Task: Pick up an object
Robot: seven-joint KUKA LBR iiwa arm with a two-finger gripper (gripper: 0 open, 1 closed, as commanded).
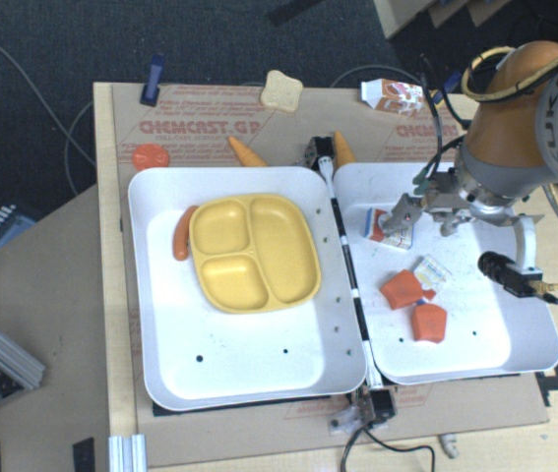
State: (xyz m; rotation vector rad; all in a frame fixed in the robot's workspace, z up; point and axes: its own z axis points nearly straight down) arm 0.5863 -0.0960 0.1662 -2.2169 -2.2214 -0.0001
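Right bin [515, 357], near side: orange block [430, 324] with bare floor toward the near rim. Just beyond it a second orange piece [403, 289], touching a clear wrapper [432, 270]. Further back the gripper [400, 222] sits low over a small red-blue packet [378, 223] close to the divider edge; can't tell whether its fingers are apart or closed. Left bin [249, 372]: yellow tray [255, 252] mid-floor, sausage [182, 236] against its left edge, open room in front.
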